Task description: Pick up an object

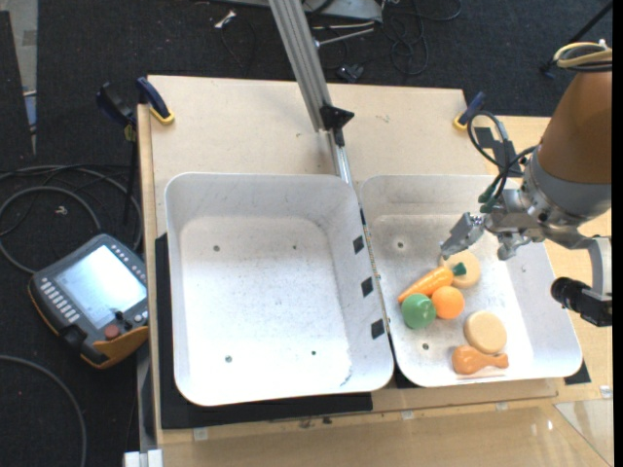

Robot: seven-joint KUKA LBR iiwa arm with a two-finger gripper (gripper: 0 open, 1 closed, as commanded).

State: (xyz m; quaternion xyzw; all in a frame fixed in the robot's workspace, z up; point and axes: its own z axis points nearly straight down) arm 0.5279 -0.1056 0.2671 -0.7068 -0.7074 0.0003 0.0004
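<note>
Taking the right bin [545,358] as landmark: nearest its front wall lie an orange squash-shaped toy [477,361] and a beige disc [485,332]; behind them a green ball [419,310], an orange ball [448,303], a carrot [426,283] and a pale round piece [466,271] crowd together; the gripper [483,241] hangs spread and holding nothing just above that pale piece; closing there could nudge neighbours or pinch two, since they touch; bare floor lies toward the back wall.

White bins [263,290] speckled with dark flecks on a tan tabletop [253,125]; orange carrot [428,282], green ball [419,310], orange ball [448,303], beige disc [485,332], grey arm [574,188] with orange band [582,125].
</note>
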